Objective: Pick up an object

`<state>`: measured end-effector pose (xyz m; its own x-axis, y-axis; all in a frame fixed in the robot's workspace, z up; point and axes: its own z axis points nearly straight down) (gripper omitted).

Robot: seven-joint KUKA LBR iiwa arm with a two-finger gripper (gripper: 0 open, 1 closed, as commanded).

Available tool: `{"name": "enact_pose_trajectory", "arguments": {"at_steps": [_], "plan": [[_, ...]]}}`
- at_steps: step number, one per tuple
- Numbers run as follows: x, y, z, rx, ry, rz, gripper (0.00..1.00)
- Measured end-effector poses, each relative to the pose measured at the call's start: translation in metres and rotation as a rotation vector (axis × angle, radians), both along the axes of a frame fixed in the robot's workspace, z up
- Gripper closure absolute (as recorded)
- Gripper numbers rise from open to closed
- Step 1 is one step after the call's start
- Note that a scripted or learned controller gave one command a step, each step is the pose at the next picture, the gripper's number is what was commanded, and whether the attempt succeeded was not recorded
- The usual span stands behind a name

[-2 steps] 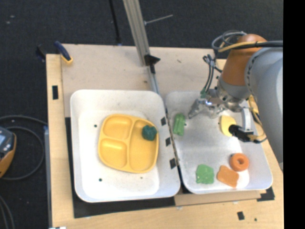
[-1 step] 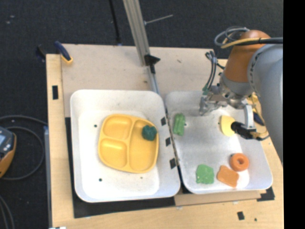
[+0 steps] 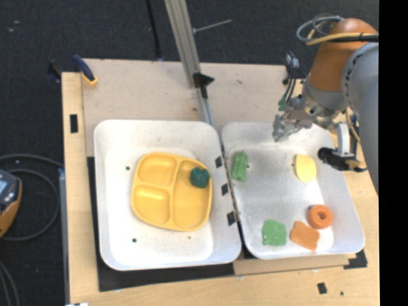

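Five loose objects lie in the white bin (image 3: pixel 255 136) beneath the fingers (image 3: pixel 281 131), which hang over that bin's far edge at the end of the grey arm (image 3: pixel 331 62). How far apart the fingers stand cannot be told at this resolution; nothing is seen between them. The closest candidate is the yellow piece (image 3: pixel 305 168), just forward of the fingers and slightly toward the arm's side, lying flat on the bin floor with bare floor all round it. It looks small, light and rounded, probably foam or soft plastic, so expect it to yield a little and to roll or slide if pressed off centre. Recommended hold: descend straight over it and close across its narrow width at the middle. The green block (image 3: pixel 240 166) lies farther from the fingers, away from the arm, close against the wall shared by the two bins; that wall would likely obstruct one side of a grasp. Well forward of the fingers, near the front edge, lie an orange ring (image 3: pixel 320 216), an orange block (image 3: pixel 305 235) just beside it, and a green lump (image 3: pixel 275 233); the ring and block are close enough to interfere with each other. The other bin (image 3: pixel 115 145), well away from the fingers, holds a yellow divided plate (image 3: pixel 159 196) with a dark green ball (image 3: pixel 200 177) in one compartment. Both bins rest on the desk (image 3: pixel 140 88).
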<state>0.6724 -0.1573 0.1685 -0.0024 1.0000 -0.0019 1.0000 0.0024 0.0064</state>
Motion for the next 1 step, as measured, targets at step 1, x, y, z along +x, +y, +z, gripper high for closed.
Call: {"name": "enact_pose_trajectory", "arguments": {"at_steps": [1], "plan": [[-0.0075,-0.0014,0.0606,0.000,-0.001,-0.002,1.00]]}}
